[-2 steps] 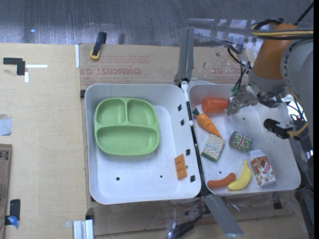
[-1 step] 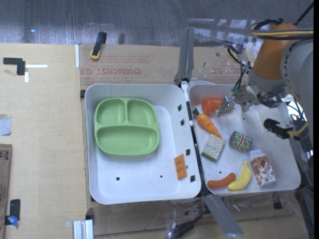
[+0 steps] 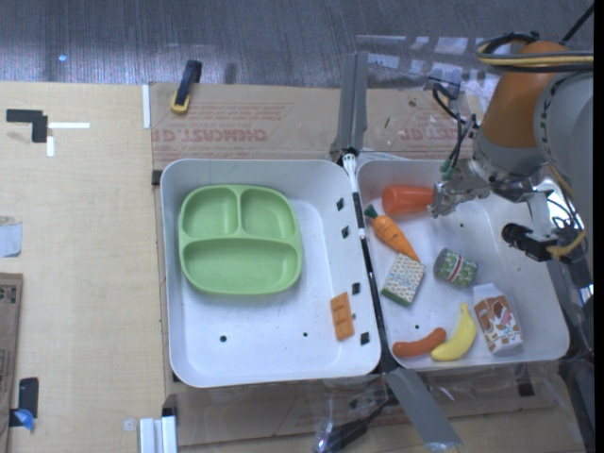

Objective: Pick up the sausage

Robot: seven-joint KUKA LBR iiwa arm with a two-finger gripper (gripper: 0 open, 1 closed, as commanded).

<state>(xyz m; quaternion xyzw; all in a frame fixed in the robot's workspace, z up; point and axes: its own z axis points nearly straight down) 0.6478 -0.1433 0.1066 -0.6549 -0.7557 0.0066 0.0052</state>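
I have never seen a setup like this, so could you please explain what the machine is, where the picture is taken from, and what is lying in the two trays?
This is one photo from a fixed camera above a bench, looking down at a slant. The grey machine with the orange band is a robot arm reaching in from the right; its gripper hangs over the right bin, close to an orange-red toy. I cannot see anything held. That bin also holds a carrot, a patterned box, a green can, a banana, a small carton and the sausage, which lies at the near edge beside the banana. The left bin holds a green divided plate and a small orange piece.
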